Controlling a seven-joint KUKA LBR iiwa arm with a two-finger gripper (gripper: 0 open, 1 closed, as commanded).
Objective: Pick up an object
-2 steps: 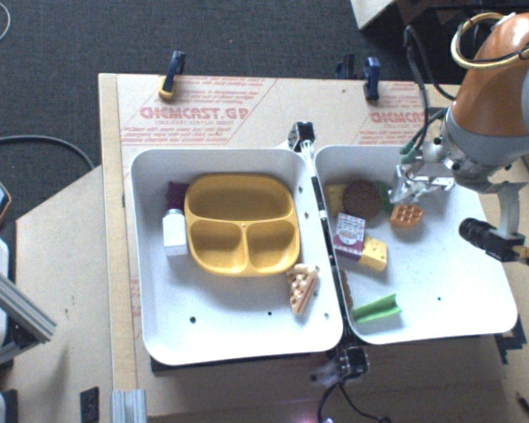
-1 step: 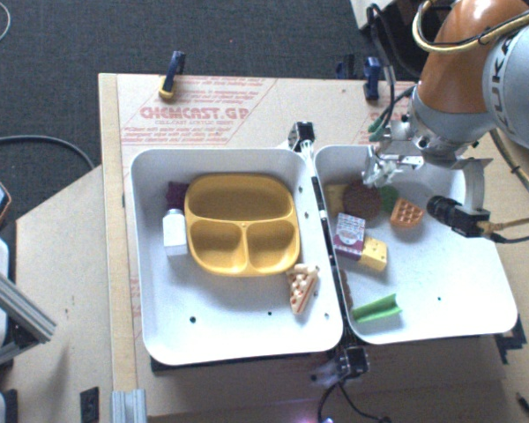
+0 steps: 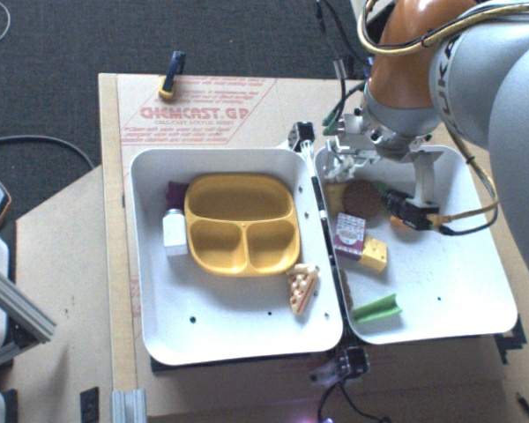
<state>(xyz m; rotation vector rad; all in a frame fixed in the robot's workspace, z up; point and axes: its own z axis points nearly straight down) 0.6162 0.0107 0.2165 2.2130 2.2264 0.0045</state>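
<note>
The gripper (image 3: 348,161) hangs over the right bin's (image 3: 458,298) back corner, just beside the brown disc (image 3: 362,197); I cannot tell its state. So near the wall, it may snag the rim or miss.

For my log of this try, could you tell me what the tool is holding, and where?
It cannot be told: the tool hangs over the right bin, with nothing visibly in it.

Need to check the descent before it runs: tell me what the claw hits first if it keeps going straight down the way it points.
Most likely the brown round object in the right bin, directly under the claw. Depth is hard to judge from this slanted view, so the bin's left wall nearby could come first.
</note>
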